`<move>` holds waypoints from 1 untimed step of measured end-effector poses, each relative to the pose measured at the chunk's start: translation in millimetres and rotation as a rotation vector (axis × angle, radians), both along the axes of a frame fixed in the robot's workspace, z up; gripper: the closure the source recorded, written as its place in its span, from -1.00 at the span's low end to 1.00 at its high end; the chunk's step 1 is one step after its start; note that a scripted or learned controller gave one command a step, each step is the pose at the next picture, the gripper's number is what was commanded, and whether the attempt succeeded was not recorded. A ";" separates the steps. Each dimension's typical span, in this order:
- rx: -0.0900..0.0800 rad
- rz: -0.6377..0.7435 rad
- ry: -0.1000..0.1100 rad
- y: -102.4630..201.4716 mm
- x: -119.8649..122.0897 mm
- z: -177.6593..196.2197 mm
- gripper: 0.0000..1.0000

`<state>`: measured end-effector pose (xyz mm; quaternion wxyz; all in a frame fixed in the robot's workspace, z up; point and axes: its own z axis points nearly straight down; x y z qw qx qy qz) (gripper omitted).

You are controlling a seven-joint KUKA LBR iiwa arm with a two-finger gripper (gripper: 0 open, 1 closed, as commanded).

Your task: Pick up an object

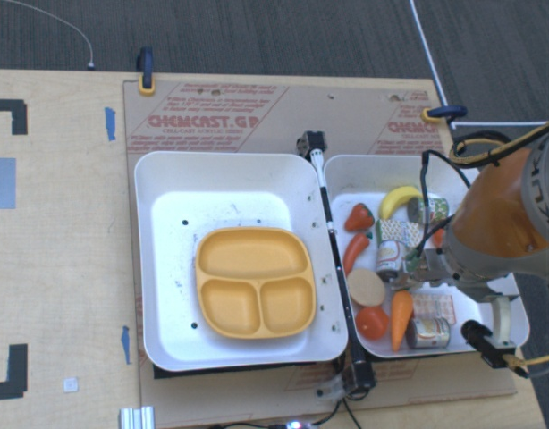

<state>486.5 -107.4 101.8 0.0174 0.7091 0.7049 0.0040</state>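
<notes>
The right bin (342, 179) holds several small items: a yellow banana (398, 200), a red pepper (359, 217), a red chili (354, 251), a labelled can (391, 245), a tan round disc (365, 288), a tomato (372, 323), a carrot (401, 318), a small can on its side (429, 332) and a printed packet (434, 306). My gripper (416, 268) is low in this bin, just right of the labelled can and above the carrot and packet. The wrist and orange band (494, 213) cover the bin's right part.
The left bin (167, 239) holds a yellow divided plate (255, 281). A black divider clip (311, 143) sits between the bins at the back. Blue clamps (146, 68) (445, 112) pin the cardboard sheet. Cables (476, 148) run beside the arm.
</notes>
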 end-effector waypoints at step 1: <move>0.020 0.008 0.029 74.1 -4.4 83.0 1.00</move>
